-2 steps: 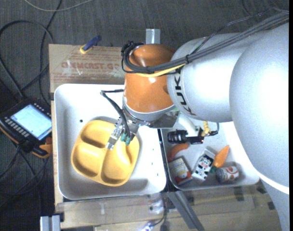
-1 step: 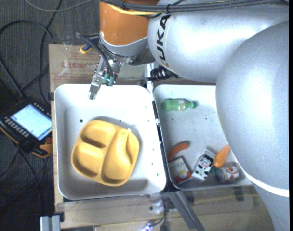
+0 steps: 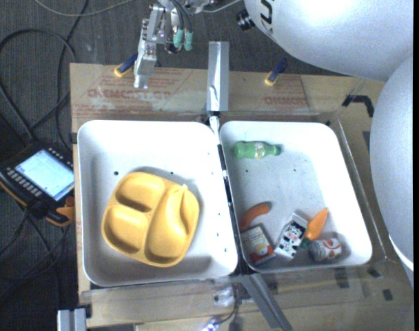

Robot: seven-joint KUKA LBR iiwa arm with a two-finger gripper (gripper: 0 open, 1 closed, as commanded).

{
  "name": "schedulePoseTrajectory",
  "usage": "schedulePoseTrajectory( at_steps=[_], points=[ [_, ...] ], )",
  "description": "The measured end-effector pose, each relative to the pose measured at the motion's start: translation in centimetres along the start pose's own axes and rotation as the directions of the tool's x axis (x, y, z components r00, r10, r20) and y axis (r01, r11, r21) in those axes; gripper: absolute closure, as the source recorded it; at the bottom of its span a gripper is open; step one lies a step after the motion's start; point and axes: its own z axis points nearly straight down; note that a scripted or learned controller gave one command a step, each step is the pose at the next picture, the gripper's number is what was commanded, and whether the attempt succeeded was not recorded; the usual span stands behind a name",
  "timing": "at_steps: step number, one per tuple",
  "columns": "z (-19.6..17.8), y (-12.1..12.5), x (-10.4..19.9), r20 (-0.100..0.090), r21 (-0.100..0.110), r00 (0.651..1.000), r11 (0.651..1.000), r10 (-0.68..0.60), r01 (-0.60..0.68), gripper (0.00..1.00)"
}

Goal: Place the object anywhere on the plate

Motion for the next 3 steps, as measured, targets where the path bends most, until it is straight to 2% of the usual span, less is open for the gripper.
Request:
schedulePoseTrajectory(
  at_steps=[1,2,3],
  points=[
    [10.4,-2.7,1.5,-0.003,-0.001,0.976,0.976,0.218,-0.218,1.00],
    [25.9,-0.9,11.7,-0.005,-0.001,0.995,0.995,0.103,-0.103,1.00],
    [31.5,-1.0,8.8,0.004,-0.012,0.986,0.986,0.165,-0.165,1.00]
  ],
)
